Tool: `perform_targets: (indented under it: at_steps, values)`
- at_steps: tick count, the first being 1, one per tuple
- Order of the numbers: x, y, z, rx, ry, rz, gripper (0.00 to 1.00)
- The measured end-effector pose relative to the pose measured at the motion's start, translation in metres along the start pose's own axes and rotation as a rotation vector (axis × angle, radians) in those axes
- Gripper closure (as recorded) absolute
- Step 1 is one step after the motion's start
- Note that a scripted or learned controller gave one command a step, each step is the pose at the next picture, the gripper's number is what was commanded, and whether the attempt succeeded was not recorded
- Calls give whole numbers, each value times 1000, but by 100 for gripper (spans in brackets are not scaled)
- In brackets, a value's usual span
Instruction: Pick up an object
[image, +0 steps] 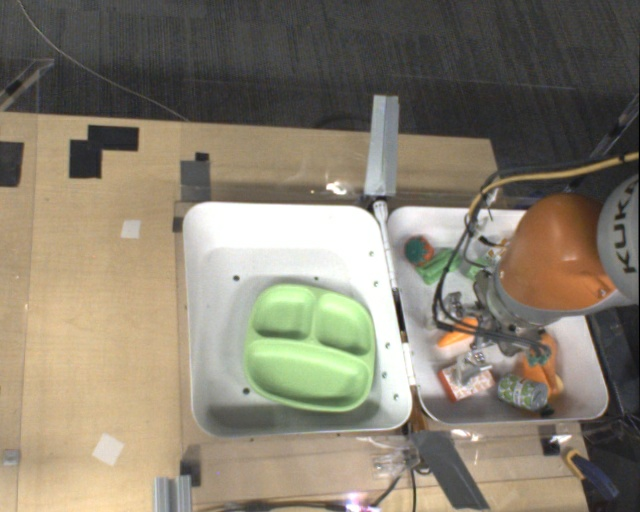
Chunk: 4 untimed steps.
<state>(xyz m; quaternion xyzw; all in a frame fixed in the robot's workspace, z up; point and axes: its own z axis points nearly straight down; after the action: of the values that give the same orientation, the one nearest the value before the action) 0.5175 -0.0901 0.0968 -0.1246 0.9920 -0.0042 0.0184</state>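
Observation:
My gripper (487, 345) reaches down into the right bin (597, 395), under the orange wrist band (555, 255); the wrist hides its fingers. Small objects lie around it: a green and red toy (425, 255) at the bin's far left, an orange piece (452, 338) just left of the gripper, a red and white packet (465, 380) below it, a green can-like object (523, 393) and an orange item (545, 365) at the near right. I cannot see anything between the fingers.
The left bin (215, 260) holds a green three-compartment plate (311, 346). A metal divider post (381, 145) stands at the back between the bins. Cables (480, 205) loop beside the wrist.

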Motion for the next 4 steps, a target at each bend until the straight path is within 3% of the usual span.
perform_targets:
  at_steps: [1,2,3,4]
  values:
    - [-3,0,-12,2,-2,-7,100]
    - [-63,-25,-179,-5,14,-69,100]
    - [-14,-82,-146,-18,24,-562,100]
    - [-15,-80,-147,-18,23,-564,0]
